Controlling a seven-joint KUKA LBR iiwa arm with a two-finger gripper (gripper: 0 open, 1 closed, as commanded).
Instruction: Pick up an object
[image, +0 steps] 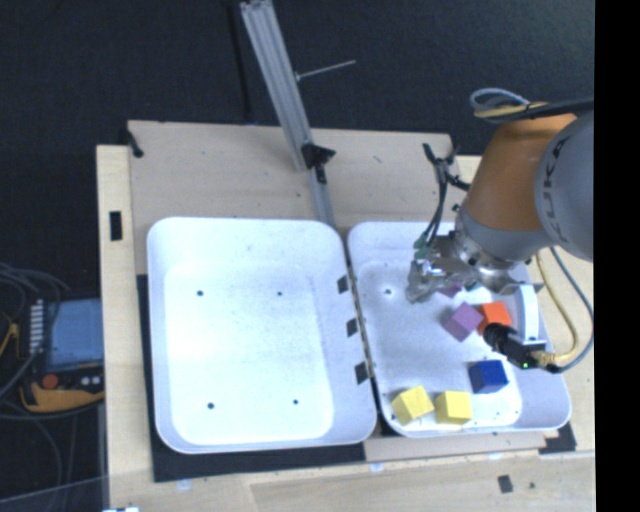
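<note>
My gripper (428, 281) hangs over the upper middle of the right bin (385, 330), under the orange wrist band. Nothing shows between its fingers. A purple block (464, 321) lies just below and right of it, touching an orange block (496, 316). Farther down sits a blue block (488, 376). Two yellow blocks (412, 405) (454, 407) rest side by side along the bin's front edge.
The left bin (245, 330) stands beside the right one, with black clips along the shared edge. A slanted metal pole (290, 100) rises behind the bins. A black cable connector (510, 348) hangs near the orange block. Electronics lie off the bench at left.
</note>
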